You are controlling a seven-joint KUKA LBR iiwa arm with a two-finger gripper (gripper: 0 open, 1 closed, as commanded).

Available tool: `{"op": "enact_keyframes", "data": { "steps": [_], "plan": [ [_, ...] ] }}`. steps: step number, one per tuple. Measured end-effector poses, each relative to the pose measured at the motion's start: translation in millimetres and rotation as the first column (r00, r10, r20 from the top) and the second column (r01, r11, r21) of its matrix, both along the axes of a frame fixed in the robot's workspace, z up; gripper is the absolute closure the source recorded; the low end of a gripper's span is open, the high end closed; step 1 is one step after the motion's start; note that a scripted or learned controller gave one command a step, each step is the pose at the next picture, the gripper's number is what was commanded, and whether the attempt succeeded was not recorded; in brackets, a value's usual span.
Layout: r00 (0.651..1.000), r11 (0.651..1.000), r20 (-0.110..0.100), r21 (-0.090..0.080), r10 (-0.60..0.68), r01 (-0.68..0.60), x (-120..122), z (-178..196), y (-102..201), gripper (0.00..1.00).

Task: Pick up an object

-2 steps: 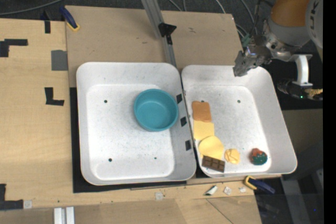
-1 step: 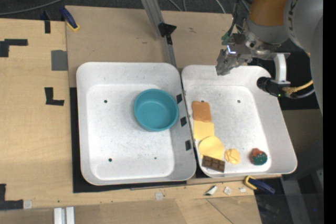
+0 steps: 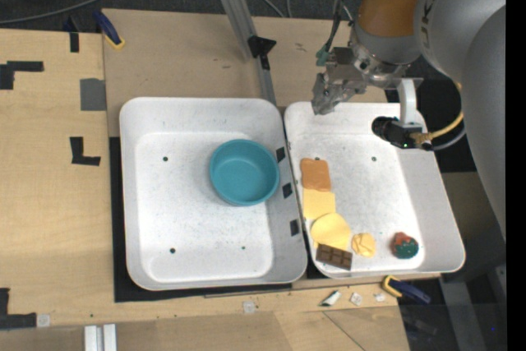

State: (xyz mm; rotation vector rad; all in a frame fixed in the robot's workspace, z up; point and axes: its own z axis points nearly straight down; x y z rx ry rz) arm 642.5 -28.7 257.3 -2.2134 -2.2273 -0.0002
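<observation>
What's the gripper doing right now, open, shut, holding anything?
Gripper: above the far edge of the right bin, nothing seen in it; open or shut cannot be told.

A teal bowl (image 3: 242,171) sits in a white bin (image 3: 148,251); the neighbouring bin (image 3: 427,201) holds orange, yellow, brown and perhaps red-green pieces.

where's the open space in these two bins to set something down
Left bin: bare floor all around the blue bowl. Right bin: open centre and right side. Crowded: its left wall and front edge, where the food pieces sit.
</observation>
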Motion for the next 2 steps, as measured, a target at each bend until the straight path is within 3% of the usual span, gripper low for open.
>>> {"op": "enact_keyframes", "data": {
  "steps": [2],
  "plan": [
    [1.0,1.0,0.0,0.0,0.0,0.0,4,-2,96,1.0]
  ]
}}
